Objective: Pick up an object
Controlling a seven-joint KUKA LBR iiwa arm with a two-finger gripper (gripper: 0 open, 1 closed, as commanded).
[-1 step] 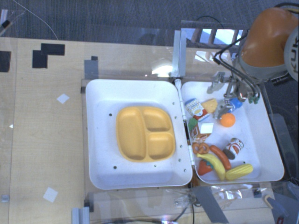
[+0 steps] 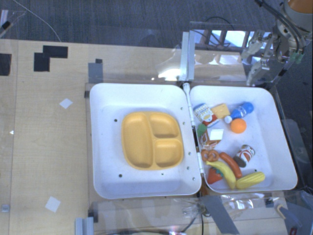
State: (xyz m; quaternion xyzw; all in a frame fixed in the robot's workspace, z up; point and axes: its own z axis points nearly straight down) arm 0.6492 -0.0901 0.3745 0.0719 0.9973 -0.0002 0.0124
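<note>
The right bin (image 2: 279, 131) holds several toy foods. Among them are a blue bottle (image 2: 243, 109), an orange ball (image 2: 238, 126), a yellow block (image 2: 221, 111), a white and blue carton (image 2: 203, 112), a small can (image 2: 245, 154), a red sausage (image 2: 231, 164), a banana (image 2: 223, 172) and a yellow corn cob (image 2: 250, 179). My gripper (image 2: 265, 62) hangs high beyond the bin's far right corner, away from all of them, with nothing seen in it.
In the left bin (image 2: 102, 131) lies a yellow divided tray (image 2: 151, 140). A metal post (image 2: 186, 58) rises behind the seam between the bins. Black tape patches (image 2: 49, 57) mark the wooden bench at far left.
</note>
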